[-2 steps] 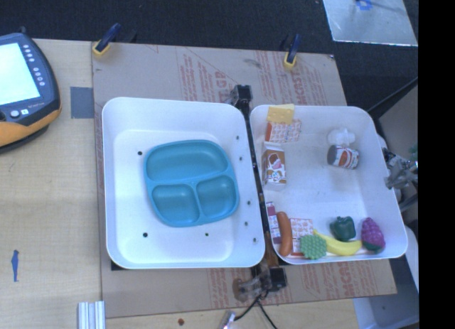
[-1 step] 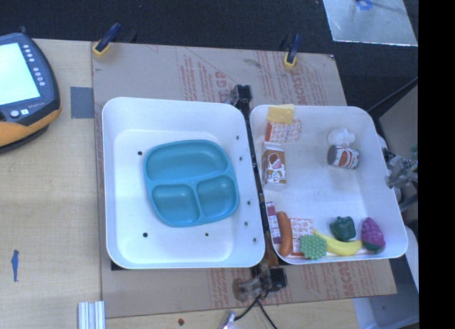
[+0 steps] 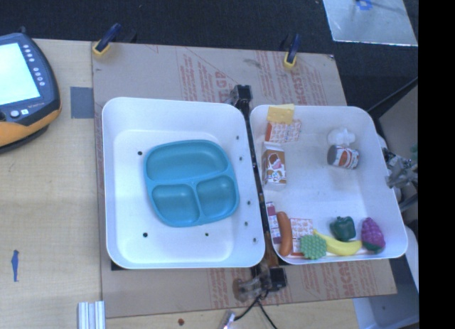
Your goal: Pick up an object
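Observation:
The right bin (image 3: 359, 189) holds several small toys and packets. A yellow block (image 3: 281, 114) and a red-and-white packet (image 3: 284, 133) lie at its far left, with a brown packet (image 3: 274, 166) below them. A small can (image 3: 344, 157) lies on its side near a white crumpled piece (image 3: 341, 137). Along the near edge sit a sausage (image 3: 284, 232), a leafy green toy (image 3: 312, 246), a banana (image 3: 343, 248), a green pepper (image 3: 342, 227) and purple grapes (image 3: 372, 235). A grey metal part of my gripper (image 3: 398, 168) pokes in at the bin's right rim, touching none of them.
The left bin (image 3: 121, 178) holds a blue divided plate (image 3: 190, 182). A teach pendant (image 3: 21, 86) lies on the bench at far left. Clamps (image 3: 290, 50) hold the cardboard at the back, and a black divider bracket (image 3: 242, 95) sits between the bins.

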Action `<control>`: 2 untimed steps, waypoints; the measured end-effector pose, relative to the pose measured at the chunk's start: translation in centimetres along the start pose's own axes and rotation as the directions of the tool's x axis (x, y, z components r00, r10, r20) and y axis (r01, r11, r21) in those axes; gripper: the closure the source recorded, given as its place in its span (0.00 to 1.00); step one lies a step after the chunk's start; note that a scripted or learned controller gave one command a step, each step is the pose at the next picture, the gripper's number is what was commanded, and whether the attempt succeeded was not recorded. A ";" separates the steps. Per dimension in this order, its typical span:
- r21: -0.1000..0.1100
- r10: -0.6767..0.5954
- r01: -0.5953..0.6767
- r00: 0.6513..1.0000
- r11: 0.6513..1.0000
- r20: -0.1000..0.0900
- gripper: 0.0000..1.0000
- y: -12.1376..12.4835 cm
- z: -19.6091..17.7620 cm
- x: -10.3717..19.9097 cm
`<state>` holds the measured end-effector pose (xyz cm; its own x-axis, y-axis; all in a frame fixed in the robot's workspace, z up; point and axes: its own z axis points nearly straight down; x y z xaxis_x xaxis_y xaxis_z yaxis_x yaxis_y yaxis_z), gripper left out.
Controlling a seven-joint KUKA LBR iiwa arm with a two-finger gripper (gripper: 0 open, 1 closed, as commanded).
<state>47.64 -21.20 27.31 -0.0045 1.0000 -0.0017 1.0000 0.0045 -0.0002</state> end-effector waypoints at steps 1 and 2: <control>0.000 0.000 0.000 1.000 1.000 0.000 1.00 0.0 -0.4 0.0; 0.004 0.000 0.000 1.000 1.000 -0.002 1.00 0.0 0.0 0.0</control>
<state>47.61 -21.19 27.31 -0.0046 1.0000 0.0001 1.0000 0.0046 -0.0037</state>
